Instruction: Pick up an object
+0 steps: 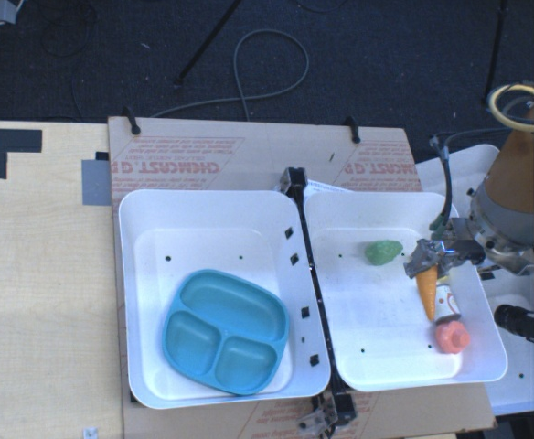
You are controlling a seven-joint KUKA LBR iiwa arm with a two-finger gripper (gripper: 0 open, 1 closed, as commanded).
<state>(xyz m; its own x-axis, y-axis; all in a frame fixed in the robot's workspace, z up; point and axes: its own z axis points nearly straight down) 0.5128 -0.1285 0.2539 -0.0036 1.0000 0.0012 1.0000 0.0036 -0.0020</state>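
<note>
- Camera view: take the divider (pixel 305 273) between the two white bins as your landmark. Right of it, the right bin (pixel 386 373) holds the pickable things: a green lump (pixel 383 251), an orange cone-shaped piece (pixel 427 294) and a pink ball (pixel 452 337) at the far side from the divider.
- The gripper (pixel 424 262) sits low over that bin's far edge from the divider, right at the top of the orange cone, probably because the cone is the target you want.
- You cannot tell whether the fingers are spread or closed; the dark metal there is too small and cluttered, and nothing is clearly seen between them.
- Left of the divider, the left bin (pixel 148 245) carries a blue compartment tray (pixel 224 330), lying flat and well apart from the arm (pixel 514 181), so it looks out of play.
- Both bins rest on a cardboard sheet (pixel 212 158) over a pale wooden bench (pixel 38 291); beyond the divider's far end you see dark carpet (pixel 386 53) with loose cables (pixel 267 62).
</note>
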